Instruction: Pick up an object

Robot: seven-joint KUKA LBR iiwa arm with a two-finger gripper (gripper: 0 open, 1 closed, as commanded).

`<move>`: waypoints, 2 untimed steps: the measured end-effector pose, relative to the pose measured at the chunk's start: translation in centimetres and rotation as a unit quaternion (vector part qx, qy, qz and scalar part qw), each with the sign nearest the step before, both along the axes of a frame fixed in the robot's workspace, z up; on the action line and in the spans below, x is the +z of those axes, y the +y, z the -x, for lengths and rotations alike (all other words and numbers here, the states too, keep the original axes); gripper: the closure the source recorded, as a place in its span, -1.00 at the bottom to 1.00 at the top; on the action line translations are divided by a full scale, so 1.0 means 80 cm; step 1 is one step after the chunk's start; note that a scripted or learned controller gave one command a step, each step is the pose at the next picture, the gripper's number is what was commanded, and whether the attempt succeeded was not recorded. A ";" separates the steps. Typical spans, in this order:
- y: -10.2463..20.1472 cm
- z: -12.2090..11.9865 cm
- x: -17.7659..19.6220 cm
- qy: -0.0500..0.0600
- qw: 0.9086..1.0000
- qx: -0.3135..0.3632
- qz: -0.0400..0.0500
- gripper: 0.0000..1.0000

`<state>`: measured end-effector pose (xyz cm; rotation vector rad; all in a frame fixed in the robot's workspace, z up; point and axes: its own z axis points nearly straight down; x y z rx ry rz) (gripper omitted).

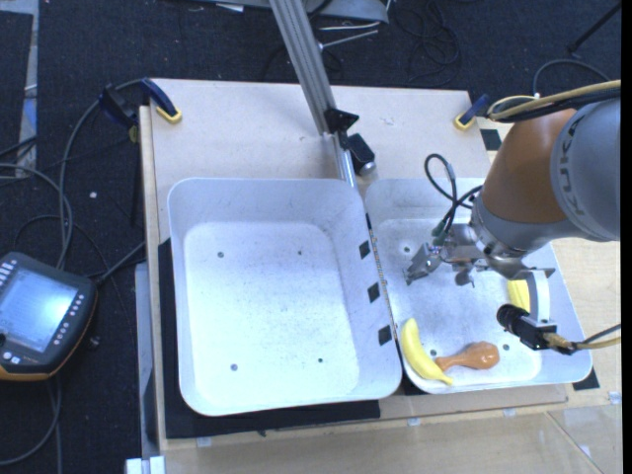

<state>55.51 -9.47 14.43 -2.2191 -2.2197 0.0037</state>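
Currently the gripper [423, 263] is hung low over the right bin [395, 205], nothing seen between its fingers; whether open or closed cannot be told.
A banana [419, 355] and an orange drumstick-shaped toy [472, 357] are laid by the bin's near edge; a yellow object [518, 292] is partly hidden under the arm; left bin [188, 205] alongside.
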 end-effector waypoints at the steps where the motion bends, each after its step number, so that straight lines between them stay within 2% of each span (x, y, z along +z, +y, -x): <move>1: 0.000 -0.001 0.015 -0.002 1.000 0.000 0.000 1.00; 2: -0.002 0.005 0.091 -0.004 1.000 0.000 0.000 1.00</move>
